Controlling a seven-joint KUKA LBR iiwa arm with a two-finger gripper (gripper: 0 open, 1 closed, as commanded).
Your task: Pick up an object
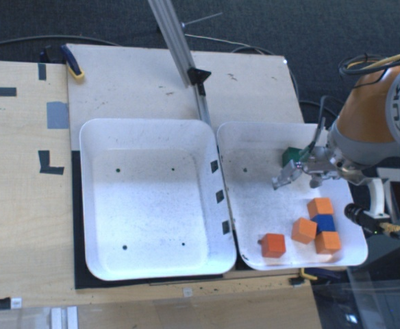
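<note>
The grey two-finger gripper (292, 175) is hanging over the upper middle of the right shallow white plastic bin (251, 142), and the grey arm with the orange band (366, 118) is reaching in from 3 o'clock. Whether the fingers are open or closed, I cannot tell; nothing is visible between them.

A small green block (292, 155) is lying just beside the gripper at 12 o'clock, partly hidden by the wrist hardware. It is the nearest candidate.

The other candidates are lying towards 4 to 5 o'clock from the gripper, near the bin's lower right corner:
- an orange cube (320, 206), touching a blue cube (325, 222) below it;
- a second orange cube (304, 230) and a third orange cube (328, 242), crowded against the blue one;
- a red-orange cube (273, 245), standing apart at 7 o'clock from the cluster.

The separated red-orange cube is probably offering the cleanest grasp. No object is lifted yet.
</note>
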